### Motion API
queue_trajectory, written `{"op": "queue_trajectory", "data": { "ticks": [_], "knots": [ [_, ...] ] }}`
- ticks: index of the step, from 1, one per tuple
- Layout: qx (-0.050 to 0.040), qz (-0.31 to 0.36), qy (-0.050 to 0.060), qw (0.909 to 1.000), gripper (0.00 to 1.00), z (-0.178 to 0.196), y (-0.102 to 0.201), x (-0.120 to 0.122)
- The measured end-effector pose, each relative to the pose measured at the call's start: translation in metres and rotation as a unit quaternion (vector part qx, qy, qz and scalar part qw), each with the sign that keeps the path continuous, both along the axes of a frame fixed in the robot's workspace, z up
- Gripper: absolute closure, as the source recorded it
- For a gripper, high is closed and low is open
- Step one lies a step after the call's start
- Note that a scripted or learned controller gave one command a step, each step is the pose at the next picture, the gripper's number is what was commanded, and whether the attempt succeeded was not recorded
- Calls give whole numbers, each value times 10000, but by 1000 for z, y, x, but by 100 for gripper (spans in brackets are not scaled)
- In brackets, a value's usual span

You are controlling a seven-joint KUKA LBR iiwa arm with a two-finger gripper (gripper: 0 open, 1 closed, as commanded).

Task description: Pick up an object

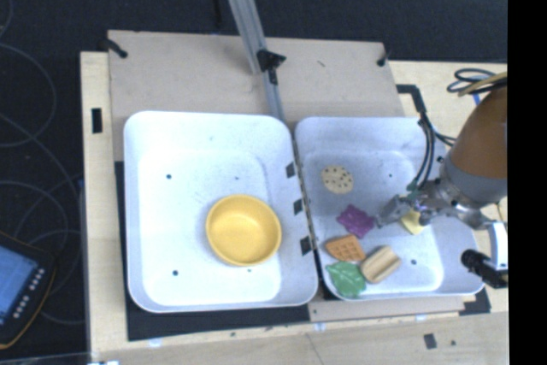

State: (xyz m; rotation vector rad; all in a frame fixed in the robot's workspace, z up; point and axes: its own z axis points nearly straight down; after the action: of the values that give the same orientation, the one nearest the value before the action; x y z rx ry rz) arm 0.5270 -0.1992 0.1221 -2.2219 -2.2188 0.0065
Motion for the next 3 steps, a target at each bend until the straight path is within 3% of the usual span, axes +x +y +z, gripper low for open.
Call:
{"op": "queue_trajectory", "data": {
  "ticks": [1, 2, 3],
  "knots": [
    [-30, -14, -49, 10000, 0, -19, -4, 1],
    [-28, -39, -81, 10000, 100, -6, -4, 3],
    [-5, 20, -57, 10000, 100, 48, -13, 12]
  ]
}}
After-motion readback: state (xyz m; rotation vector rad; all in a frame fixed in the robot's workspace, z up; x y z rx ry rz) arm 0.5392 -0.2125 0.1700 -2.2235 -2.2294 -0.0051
